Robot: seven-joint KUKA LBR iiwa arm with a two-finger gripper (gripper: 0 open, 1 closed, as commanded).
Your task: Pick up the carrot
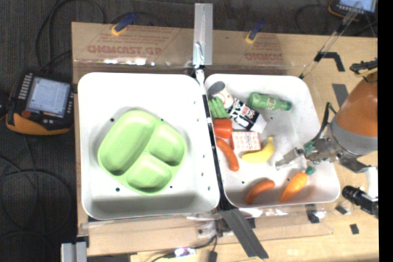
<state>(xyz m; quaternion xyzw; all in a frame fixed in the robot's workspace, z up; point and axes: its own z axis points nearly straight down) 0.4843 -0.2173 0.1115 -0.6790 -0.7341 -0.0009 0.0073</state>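
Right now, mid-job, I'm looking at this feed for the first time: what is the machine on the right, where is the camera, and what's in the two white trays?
One camera looks down at a slant from above the bench. The grey arm with the orange band reaches in from the picture's right; its two-finger gripper hovers over the right shallow white bin. Nothing is seen between its fingers. Just below it lies the small orange carrot with a green top, the thing to pick. The same bin holds a yellow banana, a green bottle, a small red-and-white carton and other orange-red toy vegetables. The left white bin holds a light green divided plate.
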